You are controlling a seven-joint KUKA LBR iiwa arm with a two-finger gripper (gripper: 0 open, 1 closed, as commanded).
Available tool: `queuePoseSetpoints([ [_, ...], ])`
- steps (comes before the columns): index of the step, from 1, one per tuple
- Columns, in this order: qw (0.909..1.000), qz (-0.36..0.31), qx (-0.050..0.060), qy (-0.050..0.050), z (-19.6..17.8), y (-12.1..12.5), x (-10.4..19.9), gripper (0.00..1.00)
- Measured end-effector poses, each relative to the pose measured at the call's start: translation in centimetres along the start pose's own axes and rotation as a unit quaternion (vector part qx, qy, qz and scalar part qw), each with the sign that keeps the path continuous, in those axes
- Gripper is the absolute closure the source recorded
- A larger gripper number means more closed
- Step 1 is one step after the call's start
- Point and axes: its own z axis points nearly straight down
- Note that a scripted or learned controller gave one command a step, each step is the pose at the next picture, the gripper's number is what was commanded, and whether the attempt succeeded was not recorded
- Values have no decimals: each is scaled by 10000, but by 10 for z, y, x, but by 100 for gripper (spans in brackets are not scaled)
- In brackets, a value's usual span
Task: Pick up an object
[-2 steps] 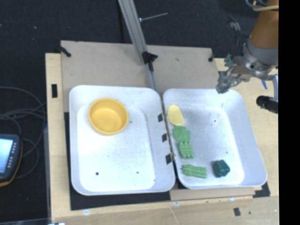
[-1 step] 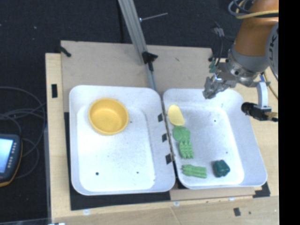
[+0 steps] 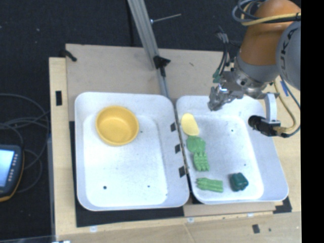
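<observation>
Nearest, lower right of frame, dark green block (image 3: 238, 181) and green pieces (image 3: 209, 185) lie in the right bin (image 3: 268, 181); farther up, my fingers (image 3: 216, 103) hover over its top rim, state indeterminate, risking a rim strike or empty grasp.

A single fixed camera looks down on the bench (image 3: 116, 67) from above at a slant, far enough back to take in both white bins whole. The left bin (image 3: 86, 151) lies left of centre and the right bin (image 3: 263, 161) beside it, their long sides running roughly up the frame. The arm (image 3: 266, 32) enters from the right edge near the top. Dark floor and what may be a handheld pendant (image 3: 9, 168) show at the left margin.
</observation>
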Motion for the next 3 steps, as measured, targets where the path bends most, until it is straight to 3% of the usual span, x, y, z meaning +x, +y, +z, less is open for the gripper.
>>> queuePoseSetpoints([
  [3,10000,-2,7,1,29,-67,136,100],
])
